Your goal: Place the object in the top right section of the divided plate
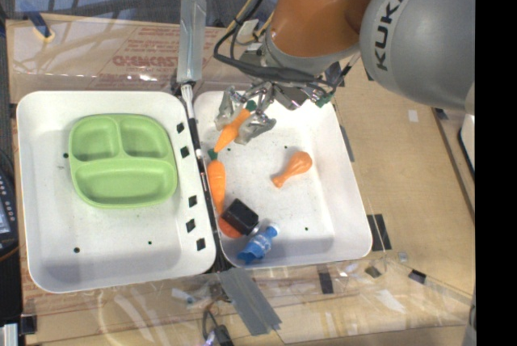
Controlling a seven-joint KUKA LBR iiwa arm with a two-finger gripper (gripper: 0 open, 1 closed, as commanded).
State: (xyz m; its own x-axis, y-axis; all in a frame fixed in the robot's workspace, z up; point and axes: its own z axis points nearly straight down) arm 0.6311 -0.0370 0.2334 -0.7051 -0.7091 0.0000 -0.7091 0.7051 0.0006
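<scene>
Two white bins: the left bin (40,255) carries one green plate (121,158). At the right bin's (343,215) top-left corner the gripper (245,115) is closed around one carrot (229,130).

**Colours on the worktop**

The divided plate (121,160) is pale lime green, sitting in the white left bin (48,255). The white right bin (339,199) shows faint dark speckles on its floor. In it, centre of frame, lie an orange carrot (216,181), an orange drumstick-shaped toy (292,169), a black block (240,217) and a blue bottle (257,243). Another orange carrot (231,131) sits at the silver-grey tool (242,114). The arm (420,29) is grey with a glossy orange-brown band and dark lettering. The worktop (404,175) is tan.
</scene>
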